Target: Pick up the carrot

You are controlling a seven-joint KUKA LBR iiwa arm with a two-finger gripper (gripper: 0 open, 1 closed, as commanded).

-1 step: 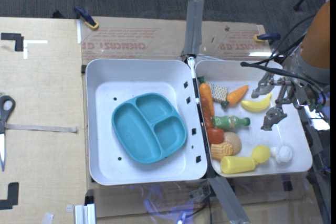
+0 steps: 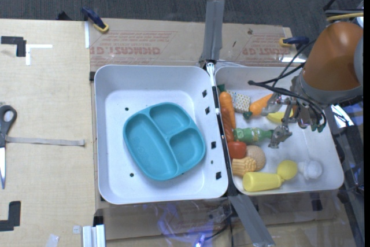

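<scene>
The tabletop (image 2: 40, 113) is the biggest thing here, a pale wooden board with tape marks on it. A pair of scissors (image 2: 4, 130) lies at its left edge.

Two white bins sit on it side by side, held together down the middle by small clips so they do not slide apart. The left bin (image 2: 107, 142) has just one thing in it, a blue plate with three sections (image 2: 165, 140), lying flat in the middle.

The right bin (image 2: 329, 179) is full of toy food. The robot arm (image 2: 332, 58), grey with an orange part, reaches in from the right and hangs over this bin, because that is where the food is.

The carrot (image 2: 227, 115) is long and orange. It lies right along the left wall of the right bin, near the back. Next to it are a green vegetable (image 2: 253, 135), a red piece (image 2: 237, 149), a corn cob (image 2: 243, 165), a yellow squash (image 2: 263, 181) and a lemon (image 2: 287, 169).

The pincer (image 2: 281, 137) is the smallest part. It points down just by the end of the green vegetable, a bit apart from the carrot. Wires crowd around it, so I cannot tell if it is apart or together. I think it needs to move left to reach the carrot.
</scene>
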